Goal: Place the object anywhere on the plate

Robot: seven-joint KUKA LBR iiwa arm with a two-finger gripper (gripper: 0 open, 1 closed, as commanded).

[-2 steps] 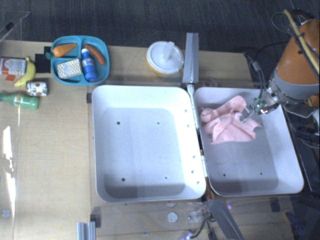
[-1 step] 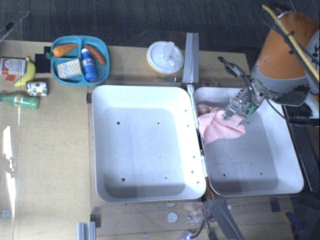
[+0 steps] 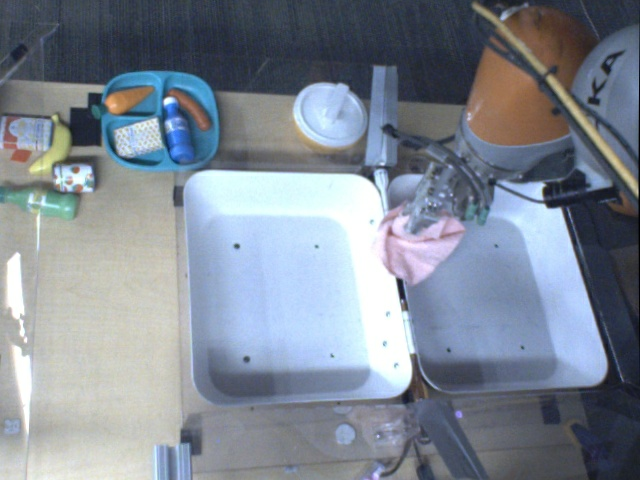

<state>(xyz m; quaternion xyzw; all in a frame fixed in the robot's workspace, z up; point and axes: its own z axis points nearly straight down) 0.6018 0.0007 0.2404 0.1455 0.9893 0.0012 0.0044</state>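
Pink cloth [image 3: 420, 248] hangs just below the gripper [image 3: 443, 208], draped over the wall between the left bin [image 3: 290, 288] and right bin [image 3: 500, 308]. Gripper looks pinched on its top edge. Carry step; next needs a plate, maybe the white rim [image 3: 403, 186] behind. Arm reads "K" [image 3: 607, 81].

Two shallow white bins sit side by side on the pale wooden surface [image 3: 100, 348]: the left bin [image 3: 290, 288] and the right bin [image 3: 510, 308], their inner walls touching. A crumpled pink cloth [image 3: 420, 248] hangs over that shared wall at the far end, mostly in the right bin, just under the grey two-finger gripper [image 3: 440, 203]. Behind the left bin stand a blue compartment tray of toy food [image 3: 160, 118] and, to its right, a white lidded cup [image 3: 330, 116]. At the far left lie a yellow toy banana [image 3: 52, 146], a small printed can [image 3: 73, 177] and a green toy bottle [image 3: 40, 201].
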